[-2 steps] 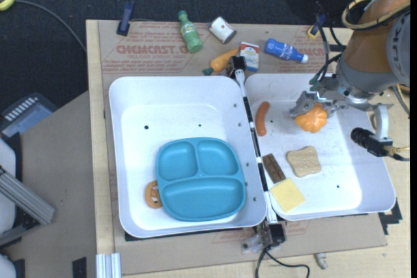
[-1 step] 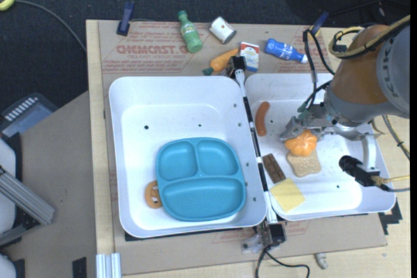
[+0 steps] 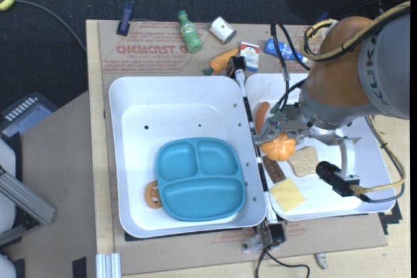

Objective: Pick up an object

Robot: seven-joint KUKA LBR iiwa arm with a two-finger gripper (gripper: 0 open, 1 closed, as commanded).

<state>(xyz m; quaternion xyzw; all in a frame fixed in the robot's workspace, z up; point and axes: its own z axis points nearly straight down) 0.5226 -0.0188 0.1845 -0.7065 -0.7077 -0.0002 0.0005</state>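
Round orange toy fruit [image 3: 279, 148] sits in the right shallow white bin [image 3: 365, 202], at its left wall. Gripper [image 3: 277, 131] directly above it, near touching; finger opening cannot be told, grasp not evident. Just beside the fruit: tan bread slice [image 3: 303, 161], yellow cheese square [image 3: 287, 194], reddish sausage [image 3: 261, 115]. Left shallow white bin [image 3: 130, 114] holds a blue three-compartment plastic plate [image 3: 199, 178].

Even, bright overhead light; white bins [image 3: 130, 140] near blown out. Soft shadows under the arm [image 3: 352, 68] at 3 o'clock. Slightly soft focus.
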